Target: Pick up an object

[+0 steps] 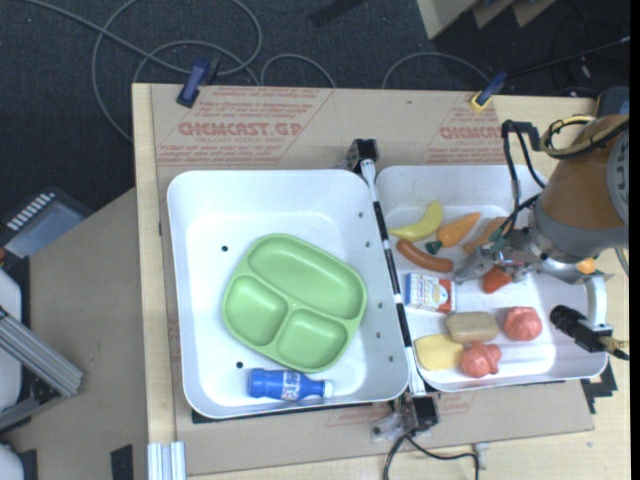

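Presently the gripper (pixel 492 265) hangs low in the right bin (pixel 400 183), at centre right of the frame, amid a crowd of toy foods. Whether it is spread or closed cannot be told; the metal parts blur together there. A small red-orange piece (pixel 497 281) lies just below it and looks the likeliest target, with an orange carrot-like piece (pixel 458 230) and a red sausage (pixel 425 256) to its left. To do well, the arm should descend straight over one item and close squarely across it, not clipping neighbours. Room is tight: the yellow banana (pixel 421 221), a small carton (pixel 428 292), a tan block (pixel 471 325) and red lumps crowd round. The left bin (pixel 190 208), holding a green tray (pixel 292 302) and blue bottle (pixel 287 385), offers far more open room.
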Controlling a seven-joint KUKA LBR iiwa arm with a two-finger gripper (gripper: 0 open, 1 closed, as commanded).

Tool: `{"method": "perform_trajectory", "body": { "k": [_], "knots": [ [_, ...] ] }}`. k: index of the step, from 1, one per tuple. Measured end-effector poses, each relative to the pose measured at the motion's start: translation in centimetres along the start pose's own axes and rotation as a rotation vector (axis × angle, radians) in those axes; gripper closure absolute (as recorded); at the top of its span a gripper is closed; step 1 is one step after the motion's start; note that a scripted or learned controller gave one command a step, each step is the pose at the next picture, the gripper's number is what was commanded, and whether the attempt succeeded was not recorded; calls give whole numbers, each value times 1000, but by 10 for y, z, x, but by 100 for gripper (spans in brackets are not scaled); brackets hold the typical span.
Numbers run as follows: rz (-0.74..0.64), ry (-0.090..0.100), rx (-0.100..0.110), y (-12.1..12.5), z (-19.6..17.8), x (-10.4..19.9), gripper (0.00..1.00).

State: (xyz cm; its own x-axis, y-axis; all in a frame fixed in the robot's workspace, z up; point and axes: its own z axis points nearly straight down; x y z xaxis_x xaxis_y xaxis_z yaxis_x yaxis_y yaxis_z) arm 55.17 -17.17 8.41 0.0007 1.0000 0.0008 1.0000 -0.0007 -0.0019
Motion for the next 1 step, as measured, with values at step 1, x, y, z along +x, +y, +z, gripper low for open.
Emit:
{"method": "perform_trajectory", "body": {
  "k": [1],
  "knots": [
    [1, -1, -3, 1, -10, 0, 100]
  ]
}}
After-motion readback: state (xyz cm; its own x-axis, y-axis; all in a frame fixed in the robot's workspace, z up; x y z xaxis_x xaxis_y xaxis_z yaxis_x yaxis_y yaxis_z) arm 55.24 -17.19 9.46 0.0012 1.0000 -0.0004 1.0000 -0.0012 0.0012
